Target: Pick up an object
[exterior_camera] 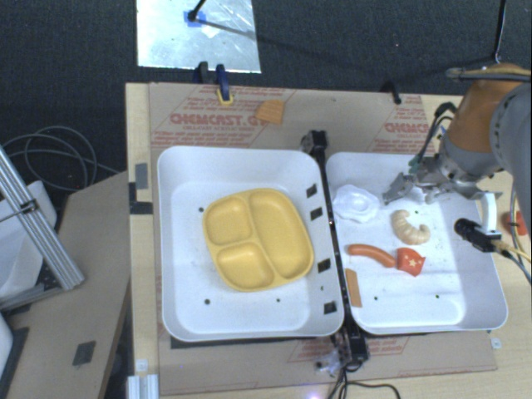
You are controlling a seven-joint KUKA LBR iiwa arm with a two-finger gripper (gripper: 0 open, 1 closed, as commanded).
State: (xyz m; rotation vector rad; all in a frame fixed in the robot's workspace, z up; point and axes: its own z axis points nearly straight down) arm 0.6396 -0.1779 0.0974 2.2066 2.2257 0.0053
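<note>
Seen from above at a slant, the bench carries two shallow white bins side by side. I take the right bin as the landmark, since everything that matters lies in it or over it.

The arm reaches in over that bin's far right corner, and its gripper hangs over the bin's far half, near the middle of its width. The fingers cannot be made out clearly enough to tell whether they are spread or closed, and nothing shows between them.

On the bin's floor lie several loose things. A crumpled white piece sits in the far left part, against the wall shared with the other bin. A pale curled shrimp-like toy lies near the bin's centre. An orange-red carrot-shaped toy lies just nearer the camera than the shrimp toy, towards the bin's near half. A small tan strip rests by the near left wall.

The shrimp toy looks the likeliest pick. It lies just on the near side of the gripper, slightly towards the bin's right wall, and apart from it. Its long axis runs roughly across the bin, left wall to right wall, tilted a little, with the curl opening towards the near side.

The left bin holds a yellow divided plate, well apart from the gripper.
</note>
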